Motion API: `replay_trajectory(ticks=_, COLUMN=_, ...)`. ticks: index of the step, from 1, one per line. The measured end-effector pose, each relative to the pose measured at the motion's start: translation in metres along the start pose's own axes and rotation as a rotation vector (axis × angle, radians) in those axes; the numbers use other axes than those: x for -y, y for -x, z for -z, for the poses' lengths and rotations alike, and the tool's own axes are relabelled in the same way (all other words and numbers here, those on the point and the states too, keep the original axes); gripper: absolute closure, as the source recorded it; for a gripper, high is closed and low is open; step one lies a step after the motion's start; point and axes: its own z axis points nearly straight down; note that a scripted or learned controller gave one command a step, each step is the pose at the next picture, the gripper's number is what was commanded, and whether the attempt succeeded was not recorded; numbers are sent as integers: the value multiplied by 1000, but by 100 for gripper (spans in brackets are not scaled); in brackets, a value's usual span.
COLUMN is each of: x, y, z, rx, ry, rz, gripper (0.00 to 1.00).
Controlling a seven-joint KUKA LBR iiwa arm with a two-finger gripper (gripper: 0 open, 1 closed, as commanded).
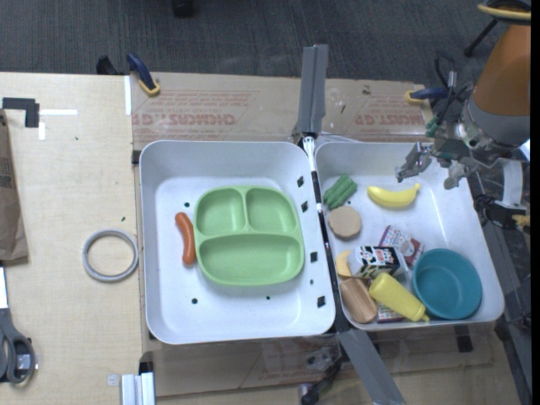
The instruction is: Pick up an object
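- Nearest the cam, front of the right bin [472,218]: yellow mustard bottle [396,297] lay slanted, a hot dog bun [358,300] just to its left, both touching or nearly so
- Teal bowl [447,283] sat at the bin's front-right corner, 1 of it, upright, beside the bottle
- Behind those: a small black-and-white carton [374,260], a red-and-white packet [399,245] just right of it; a yellowish bit under the carton, couldn't tell what
- Mid bin: 1 round tan disc [344,223], 1 green veg [339,191] tilted along the divider wall
- Left bin [160,251] w/ 1 green divided plate [249,235] in the middle, 3 compartments, and 1 orange sausage [186,238] just off its left edge, long axis running near-to-far
- Far part of right bin: the banana [394,196], 1 only, likeliest pick imo since it lay closest to the tool
- The key relation: banana lay just below-left of the gripper [432,165] in view, i.e. nearer the cam and toward the divider; long axis ran left-right, curve sagging toward the cam
- Gripper hung over the bin's far-right area, near the banana but apart from it; nothing seen betw its fingers
- Fingers looked spread, 2 dark prongs w/ a gap
- Only 1 arm [506,66], reaching in from the right, so no choice of hand
- Outside the bins on the bench: 1 grey tape ring [110,254] at left, 1 blue-yellow clamp [143,73] at the far edge
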Motion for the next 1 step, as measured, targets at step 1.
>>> replay_trajectory(ticks=1, x=30, y=10, z=-123, rx=-1, ry=0, rz=67, gripper=0)
